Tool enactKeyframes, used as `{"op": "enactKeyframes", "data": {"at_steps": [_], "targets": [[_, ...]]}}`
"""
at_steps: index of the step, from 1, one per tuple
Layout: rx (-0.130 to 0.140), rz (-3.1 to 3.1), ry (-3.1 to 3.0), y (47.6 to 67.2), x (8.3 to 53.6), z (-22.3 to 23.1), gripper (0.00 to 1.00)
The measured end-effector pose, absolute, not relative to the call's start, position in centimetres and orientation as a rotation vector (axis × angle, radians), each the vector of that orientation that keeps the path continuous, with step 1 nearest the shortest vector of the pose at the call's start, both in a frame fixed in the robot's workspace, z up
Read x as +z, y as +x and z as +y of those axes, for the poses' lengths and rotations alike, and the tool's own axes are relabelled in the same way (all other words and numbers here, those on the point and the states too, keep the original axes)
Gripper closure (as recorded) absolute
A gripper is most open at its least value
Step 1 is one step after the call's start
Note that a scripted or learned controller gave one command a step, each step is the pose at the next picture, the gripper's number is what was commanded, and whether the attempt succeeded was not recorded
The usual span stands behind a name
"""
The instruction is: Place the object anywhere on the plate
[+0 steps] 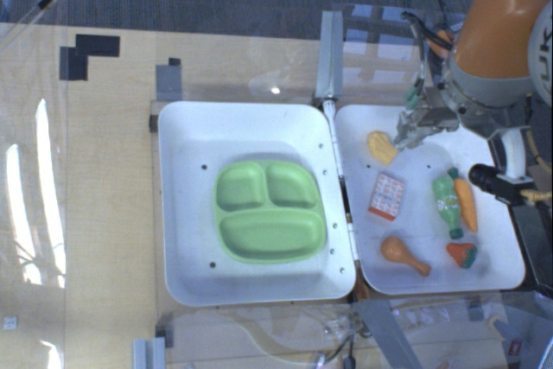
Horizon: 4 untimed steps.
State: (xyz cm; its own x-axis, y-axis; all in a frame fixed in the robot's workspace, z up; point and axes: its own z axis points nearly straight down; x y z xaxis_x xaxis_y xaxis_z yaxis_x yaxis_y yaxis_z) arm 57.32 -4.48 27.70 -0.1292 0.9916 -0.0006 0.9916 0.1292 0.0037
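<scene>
The gripper (413, 132) hung in the right bin (510, 272), just beside a yellow toy (381, 147); whether it pinched anything I could not tell. The green plate (270, 212) sat in the left bin (186, 186). No writing was readable.

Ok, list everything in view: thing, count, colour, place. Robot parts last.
Bins: two, white, side by side on the bench.
Plate: one, green, three compartments, in the left bin.
Yellow toy: one, right bin, top, beside the gripper.
Packet: one, red and white, right bin middle.
Bottle: one, green, right bin.
Carrot: one, orange, beside the bottle.
Drumstick: one, brown, bottom.
Strawberry: one, red, bottom right.
Gripper: one, grey, over the right bin's top.
</scene>
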Motion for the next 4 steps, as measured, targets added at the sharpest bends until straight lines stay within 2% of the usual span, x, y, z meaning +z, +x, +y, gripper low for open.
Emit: {"op": "enactKeyframes", "data": {"at_steps": [1, 2, 3, 4], "targets": [[0.007, 2.359, 2.063, 67.0, 36.7, -7.0, 1.0], [0.005, 2.645, 1.686, 65.2, 32.0, -2.0, 1.0], [0.006, 2.542, 1.831, 67.0, 34.0, -10.0, 1.0], [0.004, 2.476, 1.927, 63.3, 24.9, -5.1, 1.0]]}}
